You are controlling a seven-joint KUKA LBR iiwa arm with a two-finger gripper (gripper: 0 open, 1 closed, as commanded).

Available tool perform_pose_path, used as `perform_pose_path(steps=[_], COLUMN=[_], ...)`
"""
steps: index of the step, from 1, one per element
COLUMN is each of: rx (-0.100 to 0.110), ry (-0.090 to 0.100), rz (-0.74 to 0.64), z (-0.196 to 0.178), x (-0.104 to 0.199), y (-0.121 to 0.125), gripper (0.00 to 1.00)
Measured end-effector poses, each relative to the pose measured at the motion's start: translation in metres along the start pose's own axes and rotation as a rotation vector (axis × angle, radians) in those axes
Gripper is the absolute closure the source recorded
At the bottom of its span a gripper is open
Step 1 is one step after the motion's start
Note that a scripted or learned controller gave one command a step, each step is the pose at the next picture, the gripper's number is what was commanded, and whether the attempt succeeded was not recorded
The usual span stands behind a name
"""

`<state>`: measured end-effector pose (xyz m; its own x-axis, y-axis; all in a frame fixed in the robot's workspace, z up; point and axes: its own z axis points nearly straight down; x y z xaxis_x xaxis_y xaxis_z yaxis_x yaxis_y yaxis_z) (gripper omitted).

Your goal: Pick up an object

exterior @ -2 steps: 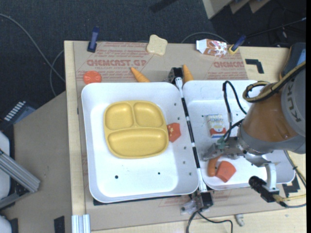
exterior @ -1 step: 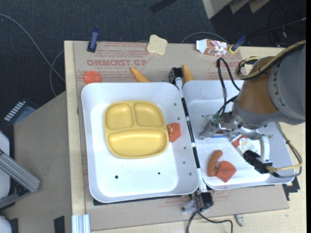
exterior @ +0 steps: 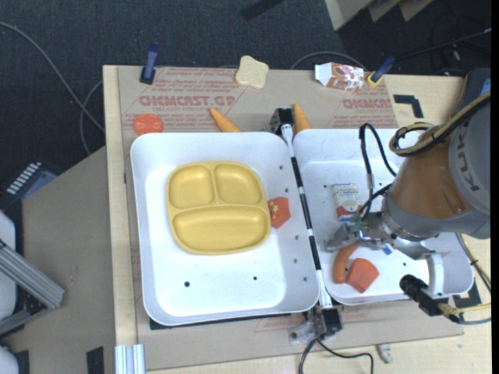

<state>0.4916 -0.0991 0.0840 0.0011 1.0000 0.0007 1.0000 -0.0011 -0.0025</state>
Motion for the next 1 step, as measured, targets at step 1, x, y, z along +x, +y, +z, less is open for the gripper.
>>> perform_pose_path(steps=[1], rx=[0.0], ry=[0.001], rz=[0.0], z=[-0.0001], x=[0.0031], y=[-0.0132], gripper=[0.0])
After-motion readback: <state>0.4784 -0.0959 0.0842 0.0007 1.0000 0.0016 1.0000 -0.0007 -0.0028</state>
